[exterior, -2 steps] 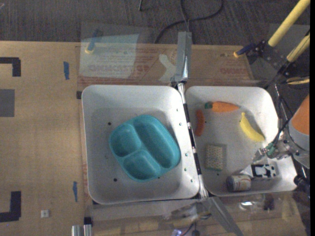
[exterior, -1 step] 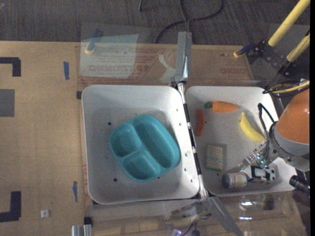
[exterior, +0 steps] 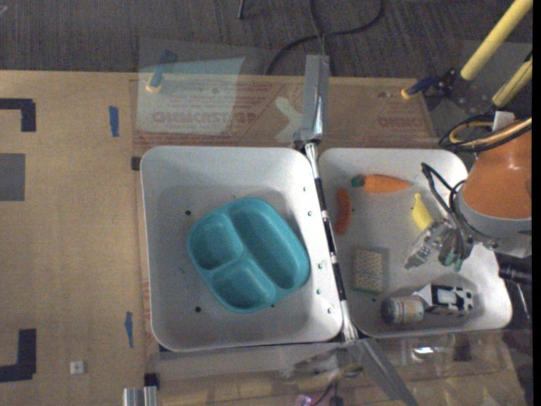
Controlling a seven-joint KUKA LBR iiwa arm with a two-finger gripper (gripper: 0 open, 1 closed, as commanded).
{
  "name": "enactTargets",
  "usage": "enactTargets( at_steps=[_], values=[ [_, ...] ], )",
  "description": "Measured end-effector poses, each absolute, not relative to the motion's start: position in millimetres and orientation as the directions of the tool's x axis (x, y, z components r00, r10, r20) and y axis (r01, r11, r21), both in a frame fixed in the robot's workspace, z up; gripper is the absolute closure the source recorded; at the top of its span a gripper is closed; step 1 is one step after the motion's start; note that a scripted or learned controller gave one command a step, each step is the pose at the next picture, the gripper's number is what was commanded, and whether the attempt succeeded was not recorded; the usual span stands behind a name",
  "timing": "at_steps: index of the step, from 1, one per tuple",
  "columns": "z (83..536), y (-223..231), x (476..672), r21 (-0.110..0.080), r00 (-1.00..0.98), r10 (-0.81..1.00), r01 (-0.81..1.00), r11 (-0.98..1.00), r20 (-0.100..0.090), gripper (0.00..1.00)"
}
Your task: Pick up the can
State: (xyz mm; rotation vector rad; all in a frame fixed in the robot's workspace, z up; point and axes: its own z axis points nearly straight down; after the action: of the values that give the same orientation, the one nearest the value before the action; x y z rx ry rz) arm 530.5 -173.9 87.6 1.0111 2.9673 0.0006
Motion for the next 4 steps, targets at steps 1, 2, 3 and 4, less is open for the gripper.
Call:
enactTargets(
  at_steps=[1, 2, 3, 4],
  values=[
    [133.5, -200.5, 587.3, 0.002, -0.932, 0.362, 0.362, 0.932, -0.004, 1.0],
    [265.7, -221.6, 603.8, 0.002, -0.92, 0.391, 0.391, 0.92, -0.004, 1.0],
    [381.9, -147.0, 617.5, 0.002, -0.804, 0.595, 0.595, 0.804, -0.003, 1.0],
    [432.3, -90.2, 657.4, 0.002, -0.655, 0.756, 0.756, 0.655, -0.003, 1.0]
  ],
)
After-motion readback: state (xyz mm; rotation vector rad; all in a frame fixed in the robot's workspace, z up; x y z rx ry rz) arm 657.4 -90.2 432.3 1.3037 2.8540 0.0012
